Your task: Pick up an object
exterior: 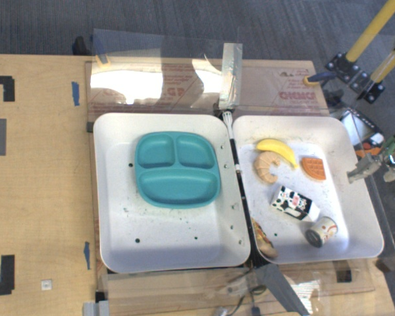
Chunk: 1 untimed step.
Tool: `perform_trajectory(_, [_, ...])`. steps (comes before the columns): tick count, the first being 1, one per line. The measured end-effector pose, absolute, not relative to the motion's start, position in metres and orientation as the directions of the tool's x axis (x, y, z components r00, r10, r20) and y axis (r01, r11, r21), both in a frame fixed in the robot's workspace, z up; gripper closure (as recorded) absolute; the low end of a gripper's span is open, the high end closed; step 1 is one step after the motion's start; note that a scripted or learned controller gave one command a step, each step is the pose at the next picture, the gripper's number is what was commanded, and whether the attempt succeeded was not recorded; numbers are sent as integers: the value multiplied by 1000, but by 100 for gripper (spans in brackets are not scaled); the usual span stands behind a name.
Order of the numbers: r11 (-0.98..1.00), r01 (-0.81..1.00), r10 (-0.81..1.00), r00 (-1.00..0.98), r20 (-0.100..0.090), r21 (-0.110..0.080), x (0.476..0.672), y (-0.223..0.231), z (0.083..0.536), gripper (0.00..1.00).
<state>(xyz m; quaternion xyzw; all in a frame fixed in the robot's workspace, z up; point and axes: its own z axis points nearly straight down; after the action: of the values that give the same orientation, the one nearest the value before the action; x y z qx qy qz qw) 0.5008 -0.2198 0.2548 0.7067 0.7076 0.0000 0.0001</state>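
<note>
Contents, near edge to far.

1. Small brownish item, wedged in the near-left corner of the right bin. Too indistinct to name; a poor candidate, hard against the wall.
2. Small can, lying on its side near the right bin's front, open end toward the camera. Likely to roll if nudged.
3. Black-and-white carton, lying flat at a slant, just beside the can. It has flat sides and free space on its left, so it is judged the easiest pick: align the jaws across its short width and descend straight.
4. Teal divided plate, centred in the left bin. Broad and shallow; judged awkward to grasp.
5. Croissant, right bin, touching or nearly touching item 7.
6. Orange waffle-like biscuit, flat, apart from the rest.
7. Banana, curved, at the far side of the group.

Arm: the gripper sits at the right bin's right rim, well apart from every object, holding nothing. Whether it is spread or pressed together cannot be told. Judged stage: approach not yet made; it needs to travel inward over the chosen object before lowering.
</note>
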Motion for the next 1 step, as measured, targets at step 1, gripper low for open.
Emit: perform_trajectory(1, [-190, 982, 982, 191, 5, -16, 531, -200, 101, 0])
